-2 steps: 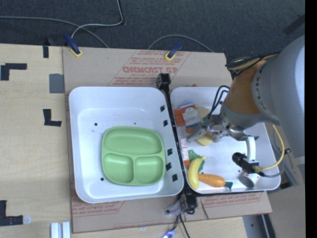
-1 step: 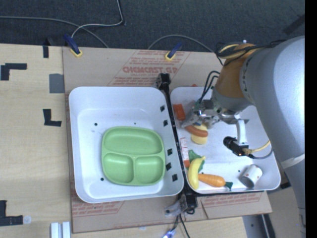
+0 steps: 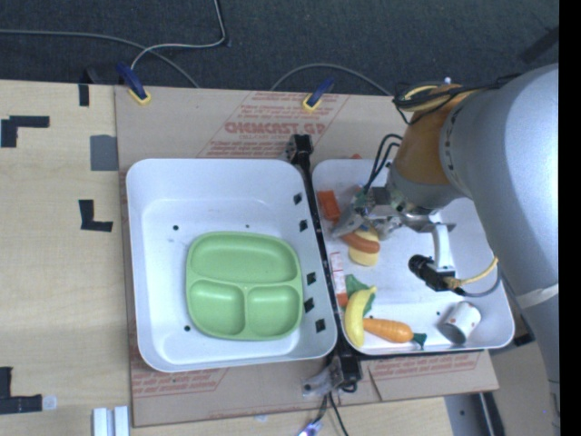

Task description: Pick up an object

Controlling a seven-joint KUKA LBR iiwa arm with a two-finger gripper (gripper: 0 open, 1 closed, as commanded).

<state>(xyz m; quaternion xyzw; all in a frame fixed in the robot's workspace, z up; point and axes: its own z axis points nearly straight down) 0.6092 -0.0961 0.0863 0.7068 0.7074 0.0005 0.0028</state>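
Carrot (image 3: pixel 390 331) lies flat, long axis left-right, green top pointing right.

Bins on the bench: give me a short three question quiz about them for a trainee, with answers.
1. True or false: the green tray lies in the left bin.
2. Which lies nearest the banana? A carrot, B cup, C tray.
3. Fill in: the gripper hovers over the ___ bin.

Key: 1 true; 2 A; 3 right.
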